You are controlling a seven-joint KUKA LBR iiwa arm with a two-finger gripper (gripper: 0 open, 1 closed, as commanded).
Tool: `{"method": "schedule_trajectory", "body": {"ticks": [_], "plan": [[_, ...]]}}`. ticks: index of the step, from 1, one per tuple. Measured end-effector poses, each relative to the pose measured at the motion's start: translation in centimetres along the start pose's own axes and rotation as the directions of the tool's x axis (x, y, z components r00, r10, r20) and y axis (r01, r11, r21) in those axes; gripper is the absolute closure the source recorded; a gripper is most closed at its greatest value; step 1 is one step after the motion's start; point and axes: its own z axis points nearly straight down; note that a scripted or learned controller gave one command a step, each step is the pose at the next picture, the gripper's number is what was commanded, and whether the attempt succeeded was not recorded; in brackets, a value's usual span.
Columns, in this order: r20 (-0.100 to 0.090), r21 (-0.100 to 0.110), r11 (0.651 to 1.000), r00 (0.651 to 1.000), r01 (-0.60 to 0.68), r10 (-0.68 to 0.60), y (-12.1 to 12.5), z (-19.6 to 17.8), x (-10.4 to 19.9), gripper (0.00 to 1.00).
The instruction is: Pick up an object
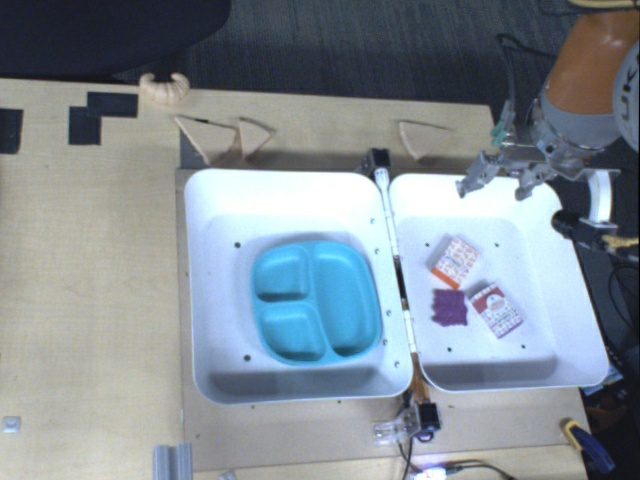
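Three small objects lie in the right bin (pixel 560 363): an orange and white patterned packet (pixel 455 260), a purple piece (pixel 449 307) and a red and white box (pixel 497 310). My gripper (pixel 496 181) hangs over the bin's far edge, above and behind those objects, with its two fingers spread apart and nothing between them. The grey arm with its orange band (pixel 590 63) comes in from the upper right.
The left bin (pixel 215 268) holds a blue three-compartment tray (pixel 315 300). A black divider (pixel 392 258) runs between the bins. Tan bench surface lies to the left, with a small beige object (pixel 163 88) at its far edge. Cables hang at the right.
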Motion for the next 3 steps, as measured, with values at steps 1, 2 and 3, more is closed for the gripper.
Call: {"method": "schedule_trajectory", "body": {"ticks": [1, 2, 3], "plan": [[0.002, -0.010, 1.000, 1.000, -0.002, 0.002, -4.9, 13.7, -2.6, 0.00], [0.002, -0.015, 1.000, 1.000, 0.000, 0.000, -4.7, 12.5, -2.5, 1.00], [0.002, -0.003, 1.000, 1.000, -0.003, 0.003, -2.3, 10.2, -8.5, 1.00]]}}
